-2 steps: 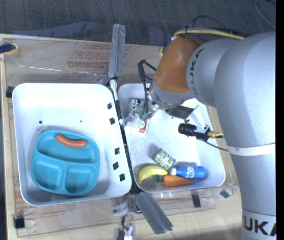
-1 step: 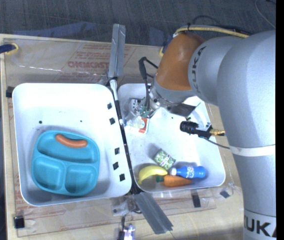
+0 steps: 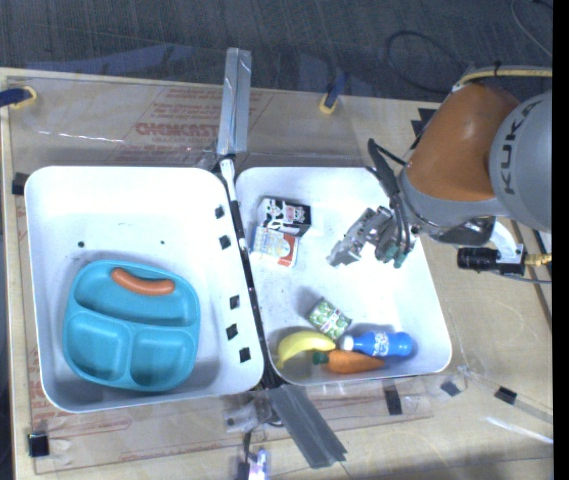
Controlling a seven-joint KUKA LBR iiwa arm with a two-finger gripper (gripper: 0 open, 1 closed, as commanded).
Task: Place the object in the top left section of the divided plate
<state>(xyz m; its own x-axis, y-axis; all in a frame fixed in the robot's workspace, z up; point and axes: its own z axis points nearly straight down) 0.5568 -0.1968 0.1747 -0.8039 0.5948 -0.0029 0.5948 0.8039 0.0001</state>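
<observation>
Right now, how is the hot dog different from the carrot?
The hot dog lies alone on the blue plate in the left bin; the carrot sits in the right bin, crowded against a banana and bottle. The hot dog has rounded ends; the carrot tapers. Both are orange and lie flat.

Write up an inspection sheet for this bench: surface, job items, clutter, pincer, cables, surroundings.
Surface: wooden bench bearing left bin and right bin.
Job's things: blue divided plate in the left bin; hot dog in its long top section.
Clutter: in the right bin, milk carton, small can, banana, carrot, blue bottle.
Grippers: pincer above the right bin, gripping nothing visible.
Cables: black cable on the floor.
Surroundings: dark carpet.
</observation>
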